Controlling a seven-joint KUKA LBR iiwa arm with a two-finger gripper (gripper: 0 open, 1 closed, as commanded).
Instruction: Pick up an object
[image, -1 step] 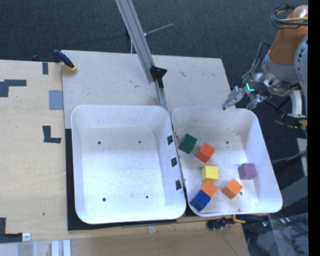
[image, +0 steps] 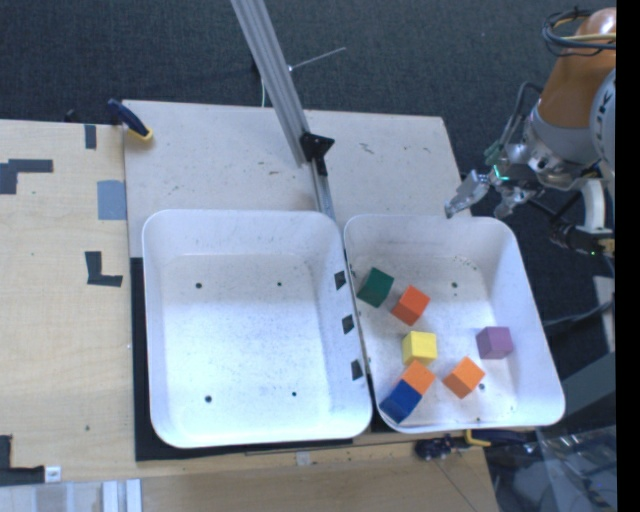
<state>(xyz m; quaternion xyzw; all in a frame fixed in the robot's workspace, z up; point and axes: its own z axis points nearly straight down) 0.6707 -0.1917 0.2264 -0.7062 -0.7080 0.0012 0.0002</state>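
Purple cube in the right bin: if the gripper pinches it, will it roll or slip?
The small purple cube has flat faces, so it probably won't roll. It looks rigid, likely light. It sits apart from the others, near the right white bin's wall, which may crowd a finger.

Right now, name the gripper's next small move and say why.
Probably bring the gripper down and left into the right bin, toward the purple cube. It hangs at the bin's far right corner, holding nothing, and that cube sits apart from the others.

Open left bin (blocks crowding right)
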